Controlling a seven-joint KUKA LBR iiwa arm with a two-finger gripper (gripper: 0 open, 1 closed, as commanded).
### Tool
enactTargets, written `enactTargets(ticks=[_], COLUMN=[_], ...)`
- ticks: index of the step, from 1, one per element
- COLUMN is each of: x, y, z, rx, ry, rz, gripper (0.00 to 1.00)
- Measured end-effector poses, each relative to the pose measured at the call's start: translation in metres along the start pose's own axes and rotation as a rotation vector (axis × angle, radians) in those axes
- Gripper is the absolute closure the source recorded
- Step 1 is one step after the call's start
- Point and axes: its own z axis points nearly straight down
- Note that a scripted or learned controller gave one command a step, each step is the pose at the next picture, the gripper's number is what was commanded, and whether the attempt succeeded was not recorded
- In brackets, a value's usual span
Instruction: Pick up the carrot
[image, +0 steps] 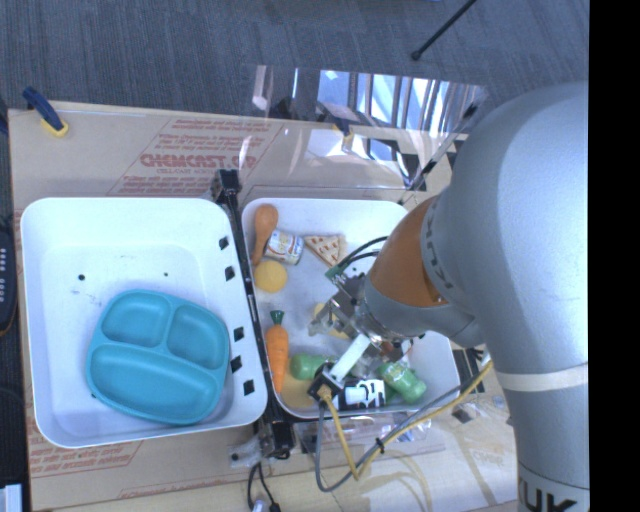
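Note:
The carrot (277, 352) is orange with a green top and lies along the left wall of the right bin (385, 212), near the front. My gripper (336, 312) is low in the middle of that bin, a short way to the right of the carrot and apart from it. The grey arm with its orange band covers the bin's right half.
The right bin also holds an orange sausage-like piece (264, 226), a small tin (285, 247), a cracker wedge (324, 248), a yellow lemon (270, 276) and green pieces (305, 367) (406, 382). A blue divided plate (160, 356) lies in the left bin (60, 240).

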Motion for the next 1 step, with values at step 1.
enactTargets(ticks=[1], x=[0.0522], y=[-0.0448], z=[-0.0843], rx=[0.012], ry=[-0.009], rz=[0.119], gripper=[0.0])
